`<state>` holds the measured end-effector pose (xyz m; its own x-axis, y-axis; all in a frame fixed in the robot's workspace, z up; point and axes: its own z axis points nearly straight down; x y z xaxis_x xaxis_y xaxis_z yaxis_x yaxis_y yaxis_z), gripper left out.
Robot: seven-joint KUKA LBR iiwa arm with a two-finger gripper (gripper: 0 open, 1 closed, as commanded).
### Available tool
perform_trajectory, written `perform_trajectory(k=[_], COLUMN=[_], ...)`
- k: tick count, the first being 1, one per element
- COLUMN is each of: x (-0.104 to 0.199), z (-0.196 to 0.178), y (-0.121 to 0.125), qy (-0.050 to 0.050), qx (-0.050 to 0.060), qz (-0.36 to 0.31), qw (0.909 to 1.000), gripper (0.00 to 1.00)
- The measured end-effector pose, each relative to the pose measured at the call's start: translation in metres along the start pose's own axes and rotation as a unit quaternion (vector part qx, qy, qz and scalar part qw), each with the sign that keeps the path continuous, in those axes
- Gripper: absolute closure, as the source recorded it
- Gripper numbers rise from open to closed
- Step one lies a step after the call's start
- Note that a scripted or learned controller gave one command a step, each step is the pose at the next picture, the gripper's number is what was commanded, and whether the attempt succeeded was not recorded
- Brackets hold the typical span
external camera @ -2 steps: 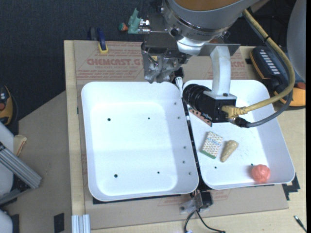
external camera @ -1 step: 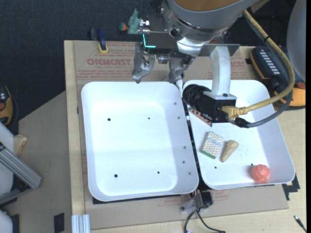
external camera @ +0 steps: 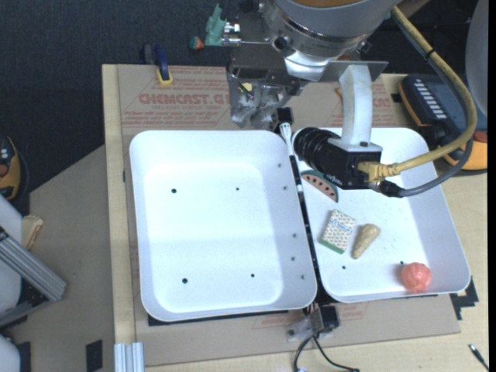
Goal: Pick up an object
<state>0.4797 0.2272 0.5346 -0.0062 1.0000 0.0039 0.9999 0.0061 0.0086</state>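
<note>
The right bin holds several small objects. A white and green patterned block lies near its middle, touching a tan cone-shaped piece on its right. A pink ball rests in the front right corner. A brown striped piece lies close to the divider, partly under a black cylinder. My gripper hangs below the grey and orange arm, over the back edge of the left bin, well away from all of the objects.
A black cylinder on a white bracket, with yellow and black cables, juts over the back of the right bin. The bins stand on a brown board. A yellow clip sits at the board's back left.
</note>
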Motion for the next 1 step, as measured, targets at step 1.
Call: perform_trajectory(k=[1], x=[-0.0001], z=[0.0006], y=[0.0000], qy=[0.000], qx=[0.001], qz=[0.000], qw=[1.0000], gripper=[0.00])
